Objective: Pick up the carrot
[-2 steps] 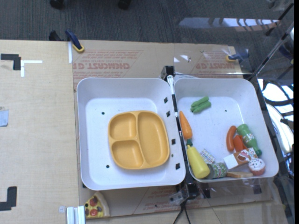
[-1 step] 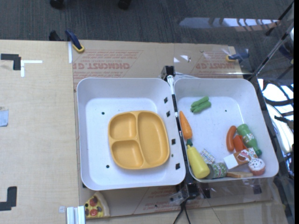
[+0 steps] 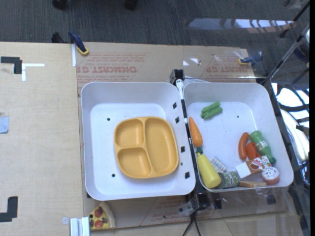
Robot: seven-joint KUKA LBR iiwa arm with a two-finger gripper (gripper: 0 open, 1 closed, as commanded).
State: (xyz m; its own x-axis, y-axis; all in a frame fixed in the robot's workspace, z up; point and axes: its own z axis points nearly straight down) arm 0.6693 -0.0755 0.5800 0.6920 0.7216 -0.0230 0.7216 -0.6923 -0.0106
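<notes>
The carrot (image 3: 195, 132) lies in the right bin (image 3: 261, 95), tight against its left wall, orange body running nearly up-and-down with a short green top at the lower end. Just below it, toward six o'clock, a yellow bottle (image 3: 207, 172) leans along the same wall, its cap touching or nearly touching the carrot's green end. At one o'clock from the carrot, well apart, a small green pea pod (image 3: 211, 110) rests on the bin floor. Across the bin, at about four o'clock, a cluster crowds the lower right corner: a red sausage (image 3: 243, 146), a green bottle (image 3: 261, 145) lying tilted, and below these a jumble of small packets and toy foods too tangled to name singly. The left bin (image 3: 93, 102) sits beside the right one, their walls meeting along a clipped seam at nine o'clock from the carrot; it holds a yellow divided plate (image 3: 146, 146) with three compartments, all bare. Both bins stand on a sheet of brown cardboard (image 3: 125, 65) with printed red lettering, laid over a pale wooden bench (image 3: 34, 146). A toy pizza slice (image 3: 99, 219) lies on the cardboard under the left bin's lower edge. At twelve o'clock, dark grey carpet (image 3: 162, 14) and chair castors show. The arm and its claw are not to be seen, so the claw's state cannot be told.
</notes>
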